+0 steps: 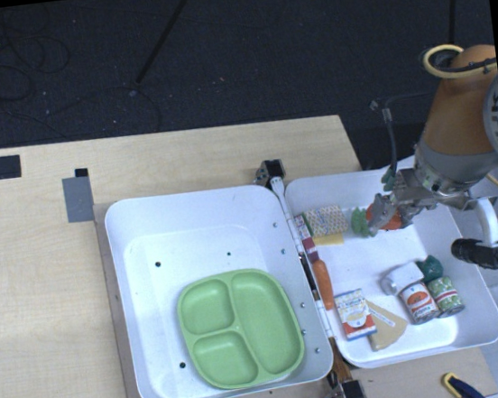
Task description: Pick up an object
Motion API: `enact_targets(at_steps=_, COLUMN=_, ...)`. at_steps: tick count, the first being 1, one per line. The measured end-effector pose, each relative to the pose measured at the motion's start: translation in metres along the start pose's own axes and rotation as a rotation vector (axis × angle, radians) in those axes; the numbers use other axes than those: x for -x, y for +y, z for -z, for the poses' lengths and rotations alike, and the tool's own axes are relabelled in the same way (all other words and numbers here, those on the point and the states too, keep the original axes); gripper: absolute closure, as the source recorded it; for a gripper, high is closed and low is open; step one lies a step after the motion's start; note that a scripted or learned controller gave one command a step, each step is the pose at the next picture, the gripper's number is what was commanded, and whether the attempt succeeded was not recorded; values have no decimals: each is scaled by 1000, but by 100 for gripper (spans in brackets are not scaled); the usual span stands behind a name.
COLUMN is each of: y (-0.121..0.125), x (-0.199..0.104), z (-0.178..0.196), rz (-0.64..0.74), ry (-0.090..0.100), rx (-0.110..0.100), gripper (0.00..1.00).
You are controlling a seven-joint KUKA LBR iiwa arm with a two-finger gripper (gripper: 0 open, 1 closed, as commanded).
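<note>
Two bins side by side on the bench, touching along a shared middle edge. Left bin: a divided plate lies in its near right part, close to the shared edge. Right bin: a carrot lies along the left wall; behind it, a small mesh-patterned packet. A small box sits near the front, just right of the carrot, with a wedge-shaped piece touching its right side. Further right, two cans lie side by side near the right wall. The hand is over the far part of the right bin, right of the packet, with the arm coming in from the right.
</note>
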State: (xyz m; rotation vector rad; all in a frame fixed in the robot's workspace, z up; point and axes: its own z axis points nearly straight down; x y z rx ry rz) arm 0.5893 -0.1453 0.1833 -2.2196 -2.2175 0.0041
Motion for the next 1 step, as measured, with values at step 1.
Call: enact_targets(at_steps=1, y=-23, x=-57, z=54, rz=2, ry=0, rx=1, gripper=100)
